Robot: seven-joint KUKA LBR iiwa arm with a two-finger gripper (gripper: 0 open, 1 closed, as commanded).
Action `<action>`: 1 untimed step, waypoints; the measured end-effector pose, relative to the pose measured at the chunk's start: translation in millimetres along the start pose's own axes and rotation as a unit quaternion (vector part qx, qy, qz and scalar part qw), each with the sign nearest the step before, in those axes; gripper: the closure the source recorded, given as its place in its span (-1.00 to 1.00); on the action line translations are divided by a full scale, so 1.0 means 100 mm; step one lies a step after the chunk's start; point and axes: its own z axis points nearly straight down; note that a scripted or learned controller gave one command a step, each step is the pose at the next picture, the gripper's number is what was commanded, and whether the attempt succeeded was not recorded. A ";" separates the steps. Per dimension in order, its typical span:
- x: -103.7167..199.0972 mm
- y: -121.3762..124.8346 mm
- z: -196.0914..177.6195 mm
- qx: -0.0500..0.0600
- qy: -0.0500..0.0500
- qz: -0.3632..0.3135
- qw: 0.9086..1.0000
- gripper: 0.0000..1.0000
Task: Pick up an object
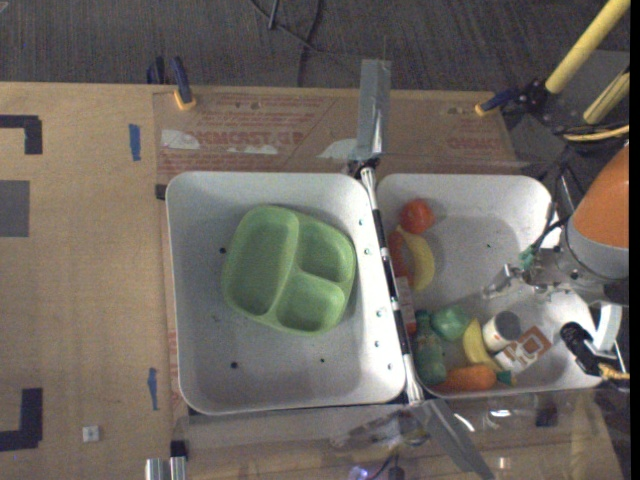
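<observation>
Nothing is picked up yet: toy foods [450,348] lie clustered at the right bin's [470,193] near-left corner, while the gripper [510,278] hovers above them, whether clamped or apart I cannot tell.

Probably a lab: taped cardboard bench [90,268], cables [285,3].

One fixed cam, mounted above the bench, looking down at a slant. Far edge of the scene sits at top of frame: dark carpet floor [120,18] w/ a black cable loop [285,3]. Brown cardboard-covered benchtop [80,268] fills the left & middle. Both shallow white plastic bins are in frame, left bin [200,368] approx centre, right bin [470,193] toward the right edge. Mid-range framing, whole bins fit w/ bench margin on the left. The grey arm w/ orange band [610,208] enters from the right.
</observation>
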 end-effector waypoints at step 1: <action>0.00 -0.42 0.00 0.000 -0.003 -0.040 0.999 -1.00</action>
